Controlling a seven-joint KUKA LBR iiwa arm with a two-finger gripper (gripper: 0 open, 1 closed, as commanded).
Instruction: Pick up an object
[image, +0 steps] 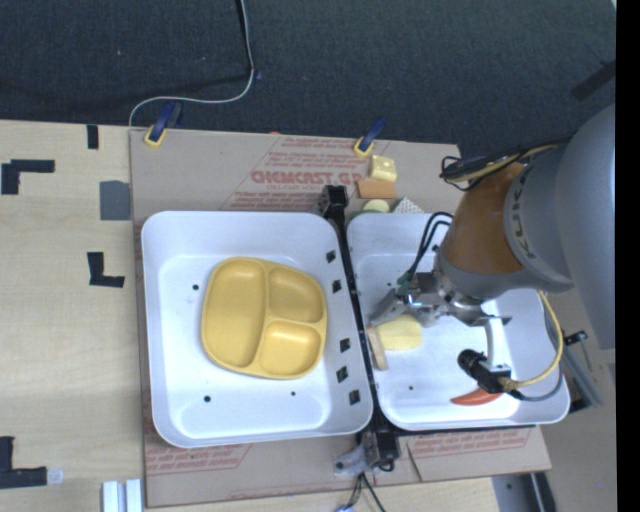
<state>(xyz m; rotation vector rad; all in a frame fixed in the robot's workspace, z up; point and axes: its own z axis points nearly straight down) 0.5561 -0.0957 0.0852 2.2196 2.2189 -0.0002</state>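
Down in the right-hand bin (425, 392): a pale yellow lump (402, 334), lying on that bin's floor towards its left wall, roughly halfway along. No lift here, flat on the white. Touching the lump on the side nearer that wall, or very nearly so, a small tan piece (378, 350), leaning close against the wall itself.

Just over the lump, a shade further into the right-hand bin: the gripper (415, 298), pointing down at a slant. Close, very close, but contact cannot be told from this angle. Nothing seen in its grasp, and how wide it stands cannot be told either.

Towards the right-hand bin's near right corner, well apart from the lump: a thin red-orange thing (476, 398), too small to name. Above the bin's right half, the grey arm (590, 220) with its orange band (485, 225), covering much of that side.

Beyond the right-hand bin's far rim, by its left corner: a pale round thing (375, 207), a tan block (378, 186) and a small yellow block (383, 166), stacked up one behind the next.

Pressed against the right-hand bin's left wall: the second white bin (180, 400), carrying a yellow divided plate (262, 318) with three compartments. Under both, a cardboard sheet (200, 170) on the pale wooden surface (60, 330).
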